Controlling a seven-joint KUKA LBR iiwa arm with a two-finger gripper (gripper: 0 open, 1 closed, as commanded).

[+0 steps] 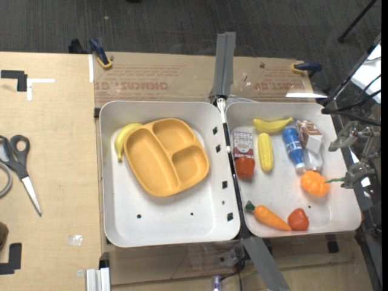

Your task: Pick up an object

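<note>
The right bin [339, 223] holds several toy foods: a yellow banana [273, 124], a corn cob [265, 151], a blue bottle [293, 147], a small white and brown carton [309, 135], a red and white packet [242, 144], an orange pepper [314, 183], a carrot [270, 218] and a red pepper [298, 219]. My gripper [344, 161] hovers at this bin's right rim, just right of the orange pepper. Its metal fingers [338, 141] stand apart with nothing between them, so it is open.
The left bin [115, 223] carries a yellow divided plate [163, 156] with a second banana [124, 139] tucked at its left side. Scissors [21, 168] lie on the wooden bench at the far left. Blue clamps [100, 52] pin the cardboard behind the bins.
</note>
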